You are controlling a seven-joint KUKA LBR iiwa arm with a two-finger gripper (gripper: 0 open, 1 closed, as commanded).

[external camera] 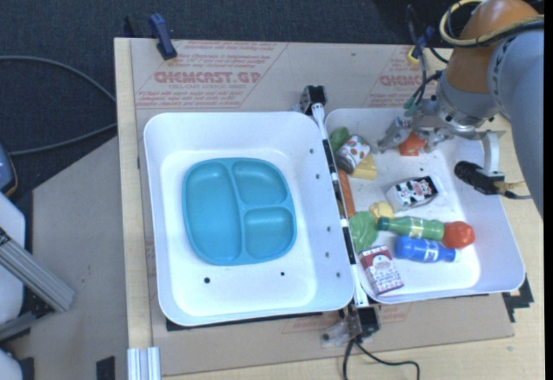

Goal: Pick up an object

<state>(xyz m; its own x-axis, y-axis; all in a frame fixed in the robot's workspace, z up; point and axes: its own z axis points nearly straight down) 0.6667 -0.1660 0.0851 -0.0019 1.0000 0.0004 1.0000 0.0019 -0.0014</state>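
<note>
The hand (413, 135) is down in the far corner of the right bin (497, 270), hovering right over a small orange-red object (413, 145). Its grey fingers splay to either side of that piece, so the hand reads as open, nothing gripped. The orange-red piece sits just beneath the fingertips, touching or nearly so; hard to tell which.

It looks like a small plastic toy: light, rigid, probably smooth and a bit slippery, so a squeeze across its middle seems the safest hold.

Just left of the hand lies a round patterned can (352, 149) with a yellow wedge (365, 167) beside it. Nearer the camera from the hand rest a black-and-white cow toy (416, 191), a green bottle (420, 227) and a blue bottle (424, 250). Far to the hand's left, the other bin (164, 132) carries a blue divided plate (239, 210).
</note>
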